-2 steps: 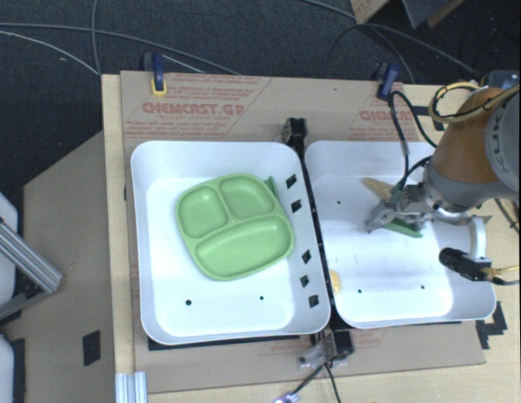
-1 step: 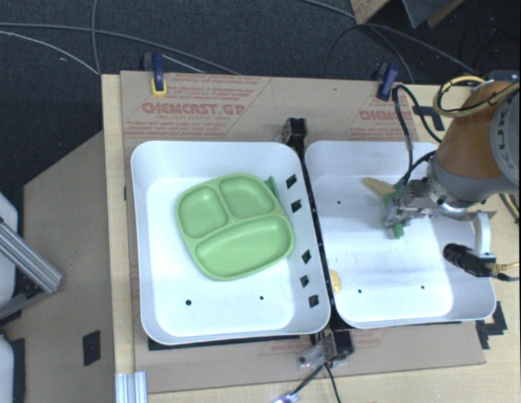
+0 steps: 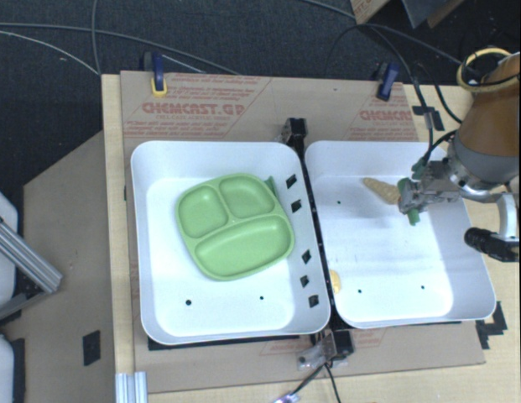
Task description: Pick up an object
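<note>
Camera view: gripper (image 3: 411, 201) low over right bin (image 3: 394, 300), tips by a tan piece (image 3: 379, 189) at its 10 o'clock; can't tell grip state. Green tray (image 3: 235, 225) sits mid left bin (image 3: 159, 250). Small yellow bit (image 3: 335, 282) at right bin's 7 o'clock edge.

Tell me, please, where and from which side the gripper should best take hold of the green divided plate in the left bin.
Probably by its rim. The green divided plate lies flat in the left bin, so only the thin raised edge offers a pinch. Its near-right corner has the most bare floor around it, so coming down from above there, one finger inside the large compartment and one outside, looks best. The gripper is over the right bin.
</note>
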`<control>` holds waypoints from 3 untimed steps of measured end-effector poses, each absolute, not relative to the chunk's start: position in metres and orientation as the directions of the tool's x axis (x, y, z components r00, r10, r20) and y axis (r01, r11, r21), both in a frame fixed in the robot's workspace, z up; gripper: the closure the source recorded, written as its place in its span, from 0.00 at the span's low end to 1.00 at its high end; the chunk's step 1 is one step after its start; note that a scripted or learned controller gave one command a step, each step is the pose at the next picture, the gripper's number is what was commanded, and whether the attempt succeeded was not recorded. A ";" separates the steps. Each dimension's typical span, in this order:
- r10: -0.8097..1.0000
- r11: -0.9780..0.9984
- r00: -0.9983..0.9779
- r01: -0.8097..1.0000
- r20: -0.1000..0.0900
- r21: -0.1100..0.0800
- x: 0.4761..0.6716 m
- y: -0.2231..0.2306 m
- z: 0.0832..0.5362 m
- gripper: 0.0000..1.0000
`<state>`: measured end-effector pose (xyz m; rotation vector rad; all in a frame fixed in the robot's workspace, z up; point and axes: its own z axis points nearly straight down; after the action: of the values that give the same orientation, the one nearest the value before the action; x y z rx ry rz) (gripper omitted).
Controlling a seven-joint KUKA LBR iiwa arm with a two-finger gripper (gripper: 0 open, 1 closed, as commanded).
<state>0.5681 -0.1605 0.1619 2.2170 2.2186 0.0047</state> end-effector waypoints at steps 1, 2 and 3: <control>1.000 0.000 0.000 1.000 -0.002 0.005 0.560 -0.165 0.213 1.00; 1.000 0.001 -0.001 1.000 -0.002 0.007 0.565 -0.171 0.276 1.00; 1.000 0.004 -0.004 1.000 0.002 -0.002 0.577 -0.127 0.262 1.00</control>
<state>0.5771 -0.1267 0.2622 2.2183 2.2282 0.0004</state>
